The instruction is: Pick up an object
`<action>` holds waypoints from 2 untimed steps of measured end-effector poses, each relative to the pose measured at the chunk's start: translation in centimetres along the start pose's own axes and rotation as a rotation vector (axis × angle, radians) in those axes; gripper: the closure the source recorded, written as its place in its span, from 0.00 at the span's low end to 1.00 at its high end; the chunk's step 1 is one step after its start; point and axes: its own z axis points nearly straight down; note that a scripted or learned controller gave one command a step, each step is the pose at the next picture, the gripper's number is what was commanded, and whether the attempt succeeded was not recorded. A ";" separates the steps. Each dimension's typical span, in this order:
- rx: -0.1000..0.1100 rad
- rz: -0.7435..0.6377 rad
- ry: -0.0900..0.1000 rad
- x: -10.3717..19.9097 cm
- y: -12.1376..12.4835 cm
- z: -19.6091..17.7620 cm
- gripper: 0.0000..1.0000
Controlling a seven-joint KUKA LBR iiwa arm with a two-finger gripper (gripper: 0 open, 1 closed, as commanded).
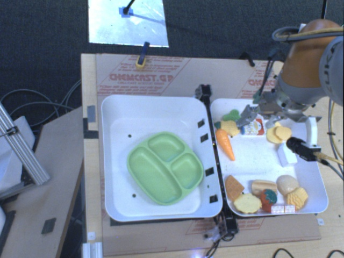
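Hovering gripper (pixel 248 115), jaw state impossible to tell, is nearing 1 toy carrot (pixel 225 143): light, rigid, slick; grasping mid-body across its width looks best.

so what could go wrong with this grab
1. The gripper is over a tight cluster at the right bin's upper left: a yellow piece, a green piece and a red and white item. It may nudge them or close on none.
2. The carrot lies just below and could get knocked.
3. The bin divider is close, so a drift left might hit it.
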 end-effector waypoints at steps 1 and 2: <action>-0.014 -0.002 -0.001 0.0 0.3 -0.7 0.00; -0.009 0.000 -0.001 0.2 -0.2 3.6 0.00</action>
